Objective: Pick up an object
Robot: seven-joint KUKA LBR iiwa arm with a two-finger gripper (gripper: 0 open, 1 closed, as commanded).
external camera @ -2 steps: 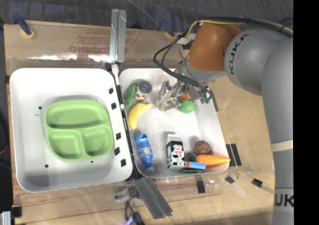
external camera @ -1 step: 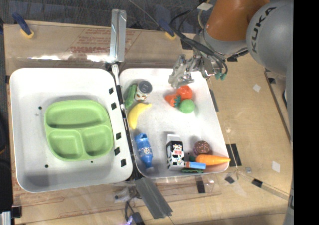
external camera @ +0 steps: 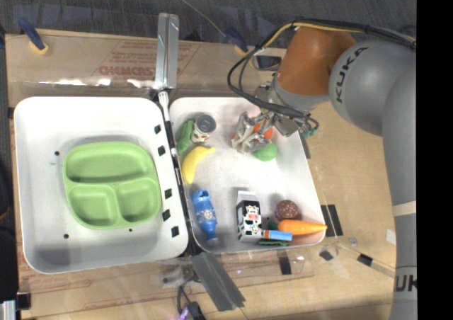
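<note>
Tray (external camera: 110,184) in left bin (external camera: 28,170); banana (external camera: 194,163), bottle (external camera: 204,214), carrot (external camera: 301,227) in right bin (external camera: 311,191).

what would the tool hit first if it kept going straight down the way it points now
Probably the green ball lying right beside the tool in the right bin, though depth is hard to judge from above.
</note>
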